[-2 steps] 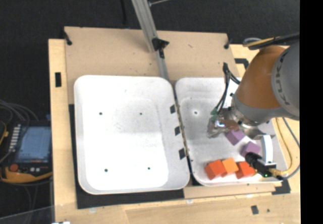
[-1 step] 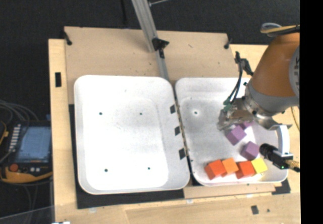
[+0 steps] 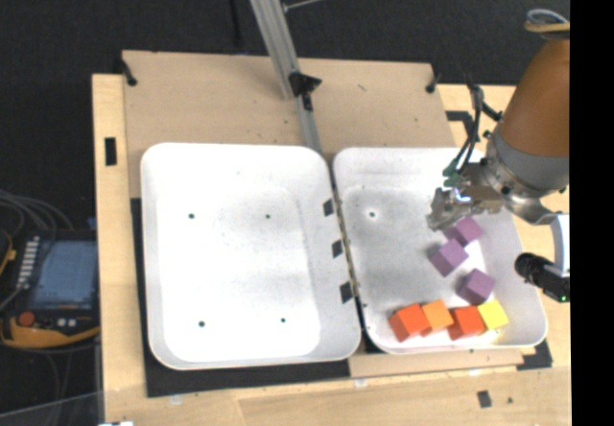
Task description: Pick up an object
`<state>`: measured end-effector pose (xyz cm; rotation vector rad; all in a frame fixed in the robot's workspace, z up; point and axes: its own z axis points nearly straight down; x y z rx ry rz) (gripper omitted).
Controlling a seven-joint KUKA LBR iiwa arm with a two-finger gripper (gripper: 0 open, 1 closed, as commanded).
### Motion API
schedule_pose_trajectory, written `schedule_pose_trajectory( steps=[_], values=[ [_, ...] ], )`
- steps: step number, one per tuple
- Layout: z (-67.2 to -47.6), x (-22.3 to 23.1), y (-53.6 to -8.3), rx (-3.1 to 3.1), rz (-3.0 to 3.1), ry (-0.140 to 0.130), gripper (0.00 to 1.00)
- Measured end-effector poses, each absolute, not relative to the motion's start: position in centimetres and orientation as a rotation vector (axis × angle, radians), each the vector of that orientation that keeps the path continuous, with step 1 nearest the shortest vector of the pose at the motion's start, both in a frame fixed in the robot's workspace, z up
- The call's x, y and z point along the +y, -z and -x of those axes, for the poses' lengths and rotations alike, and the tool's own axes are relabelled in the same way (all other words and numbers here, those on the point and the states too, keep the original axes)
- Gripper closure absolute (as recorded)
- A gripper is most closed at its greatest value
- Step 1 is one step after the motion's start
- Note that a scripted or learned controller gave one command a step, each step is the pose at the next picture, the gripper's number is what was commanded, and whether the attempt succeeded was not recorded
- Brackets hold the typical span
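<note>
**Arm Poised Over a Bin of Blocks**

We see no brand, label or readable writing anywhere on the bench (image 3: pixel 240 98) or the gear around it. Two shallow white bins sit side by side at mid-frame. In the left bin (image 3: pixel 163 251) we see only a few small dark dots on the floor. The right bin (image 3: pixel 384 184) holds seven small blocks, all in its right and lower parts: three purple blocks run in a loose column, the upper purple block (image 3: pixel 467 229) touching or just under the gripper (image 3: pixel 449 210), the middle purple block (image 3: pixel 446 257) just below and left of it, the lower purple block (image 3: pixel 476 285) nearer the bottom. Along the bin's lower edge lies a row, left to right: a red-orange block (image 3: pixel 411 321), an orange block (image 3: pixel 437 315), a red block (image 3: pixel 467 321) and a yellow block (image 3: pixel 493 315), its long axis roughly horizontal and rising slightly to the right.

The grey-and-orange arm (image 3: pixel 537 107) enters from the right of the frame. We cannot tell how far the claw is open, nor whether it has hold of anything.
</note>
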<state>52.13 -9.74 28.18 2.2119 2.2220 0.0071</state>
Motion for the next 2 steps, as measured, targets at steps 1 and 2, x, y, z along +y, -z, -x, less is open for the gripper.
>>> schedule_pose_trajectory(
  steps=[1, 2],
  values=[
    [-52.7, -4.1, -28.0, 2.227, -2.212, -0.003, 1.00],
    [-52.0, 1.3, -27.1, 2.229, -2.214, -0.001, 1.00]
  ],
)
